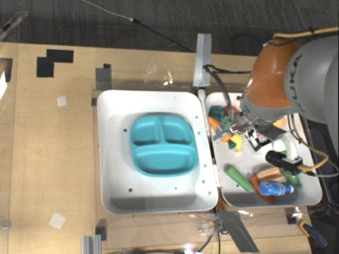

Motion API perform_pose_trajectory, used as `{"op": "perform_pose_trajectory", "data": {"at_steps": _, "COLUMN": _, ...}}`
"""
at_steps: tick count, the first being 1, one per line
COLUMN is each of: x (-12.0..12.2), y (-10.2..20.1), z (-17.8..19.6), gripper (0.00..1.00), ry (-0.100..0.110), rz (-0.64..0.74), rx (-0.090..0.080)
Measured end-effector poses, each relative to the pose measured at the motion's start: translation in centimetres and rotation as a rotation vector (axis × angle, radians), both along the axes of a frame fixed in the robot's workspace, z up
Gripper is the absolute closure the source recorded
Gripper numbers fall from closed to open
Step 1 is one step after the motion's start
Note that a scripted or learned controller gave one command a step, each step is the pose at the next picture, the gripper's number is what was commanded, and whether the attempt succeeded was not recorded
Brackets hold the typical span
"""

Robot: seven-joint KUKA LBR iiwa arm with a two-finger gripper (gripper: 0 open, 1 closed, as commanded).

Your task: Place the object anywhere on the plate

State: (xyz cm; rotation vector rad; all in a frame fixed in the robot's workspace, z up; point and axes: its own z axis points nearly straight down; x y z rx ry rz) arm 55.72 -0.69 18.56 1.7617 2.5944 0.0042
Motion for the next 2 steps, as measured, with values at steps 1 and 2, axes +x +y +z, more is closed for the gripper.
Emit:
{"op": "perform_pose_trajectory", "data": {"at_steps": 1, "x": 3.2, "y": 8.09, "z": 1.59, "gripper": 1.0, "ry": 0.0, "rz": -0.049, "rx": 0.004}}
{"op": "perform_pose_trajectory", "data": {"at_steps": 2, "x": 3.22, "y": 7.85, "z": 1.58, "gripper": 0.0, "ry": 0.0, "rz": -0.051, "rx": 0.002}}
